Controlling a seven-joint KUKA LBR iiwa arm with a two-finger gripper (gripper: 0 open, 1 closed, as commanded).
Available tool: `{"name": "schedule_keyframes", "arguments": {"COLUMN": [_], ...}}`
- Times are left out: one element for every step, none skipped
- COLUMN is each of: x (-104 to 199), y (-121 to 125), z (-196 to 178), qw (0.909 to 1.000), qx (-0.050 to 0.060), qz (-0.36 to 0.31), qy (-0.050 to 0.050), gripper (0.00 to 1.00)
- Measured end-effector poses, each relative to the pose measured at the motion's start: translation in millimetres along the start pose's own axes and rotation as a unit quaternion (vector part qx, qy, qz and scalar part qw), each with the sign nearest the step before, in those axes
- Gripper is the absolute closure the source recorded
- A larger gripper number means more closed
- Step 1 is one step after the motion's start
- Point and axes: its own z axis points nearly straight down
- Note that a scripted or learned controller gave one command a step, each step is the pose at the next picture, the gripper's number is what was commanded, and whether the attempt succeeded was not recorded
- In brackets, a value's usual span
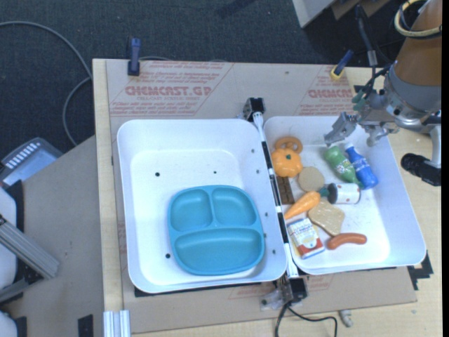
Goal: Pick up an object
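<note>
My gripper (356,133) hangs over the back of the right bin (403,220), fingers spread open with nothing between them. Just in front of it lie a green packet (340,162) and a blue bottle (363,169) side by side. Further forward are a small white bottle (346,193), a beige round piece (311,180), a carrot (302,205), a slice of toast (327,217), a red and white carton (305,236) and a sausage (346,241). An orange pumpkin (287,163) and a brown pretzel (287,144) sit by the bin's left wall.
The left bin (133,188) holds a blue divided plate (216,228) in its front half. A black clip (254,107) stands at the back where the two bins meet. The bench's cardboard top (175,86) borders both bins.
</note>
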Motion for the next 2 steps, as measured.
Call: {"name": "schedule_keyframes", "arguments": {"x": [-40.7,-2.3], "y": [2.2,-58.0], "z": [125.6,156.3], "qw": [1.0,1.0], "qx": [0.002,0.001], "qz": [0.001,0.0], "qy": [0.0,0.0], "gripper": [0.0,0.0]}}
